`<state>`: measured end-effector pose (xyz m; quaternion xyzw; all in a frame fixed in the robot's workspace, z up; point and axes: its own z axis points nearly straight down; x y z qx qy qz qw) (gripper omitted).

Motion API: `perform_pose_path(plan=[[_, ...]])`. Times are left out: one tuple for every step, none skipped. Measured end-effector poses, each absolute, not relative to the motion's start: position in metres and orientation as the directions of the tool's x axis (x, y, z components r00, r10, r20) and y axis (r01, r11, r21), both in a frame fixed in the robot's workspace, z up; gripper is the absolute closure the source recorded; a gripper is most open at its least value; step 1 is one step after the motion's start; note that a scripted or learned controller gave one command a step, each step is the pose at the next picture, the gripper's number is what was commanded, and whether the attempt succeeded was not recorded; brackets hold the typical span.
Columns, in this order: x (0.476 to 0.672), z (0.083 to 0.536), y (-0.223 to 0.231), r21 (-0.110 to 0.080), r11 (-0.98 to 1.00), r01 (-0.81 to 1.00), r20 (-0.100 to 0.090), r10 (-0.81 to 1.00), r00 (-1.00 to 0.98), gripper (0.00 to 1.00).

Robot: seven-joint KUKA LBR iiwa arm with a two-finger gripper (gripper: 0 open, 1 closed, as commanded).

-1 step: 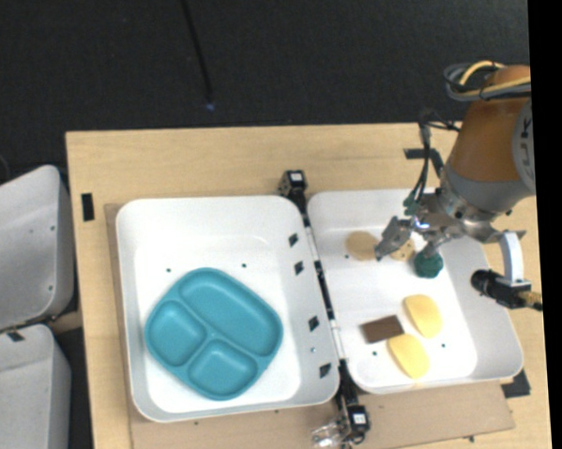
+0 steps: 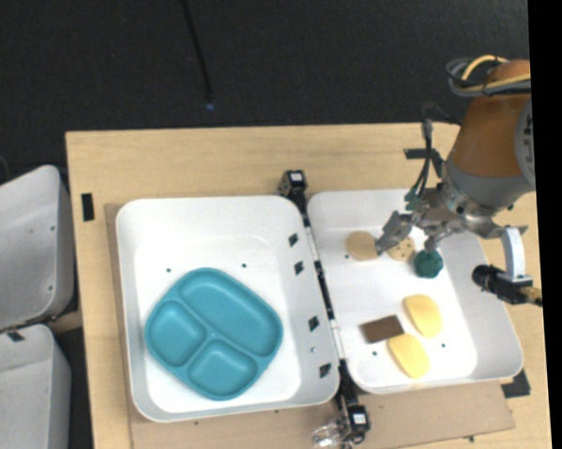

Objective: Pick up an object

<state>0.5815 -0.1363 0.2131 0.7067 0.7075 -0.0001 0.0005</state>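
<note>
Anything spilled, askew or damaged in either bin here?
Nothing stands out. The teal divided plate lies flat in the left bin; the small food pieces sit loose in the right bin, below the hand.

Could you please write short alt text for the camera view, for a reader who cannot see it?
A grey robot arm's two-finger gripper hovers in the right white bin, above a round tan piece, a teal ball, two yellow ovals and a brown block. The left white bin holds a teal divided plastic plate.

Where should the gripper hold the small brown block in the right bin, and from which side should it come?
Probably from straight above, closing across the narrow width of the brown block. It lies flat, and a yellow piece lies close on its right.
</note>
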Motion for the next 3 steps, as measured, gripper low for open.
perform_pose_path(plan=[[0.577, 0.152, -0.134, -0.003, -0.002, 1.000, -0.001, 1.000, 0.002, 0.00], [0.576, 0.099, -0.135, -0.003, -0.005, 1.000, -0.002, 1.000, 0.005, 0.00], [0.578, 0.113, -0.136, 0.005, -0.011, 1.000, -0.001, 1.000, 0.011, 1.00]])
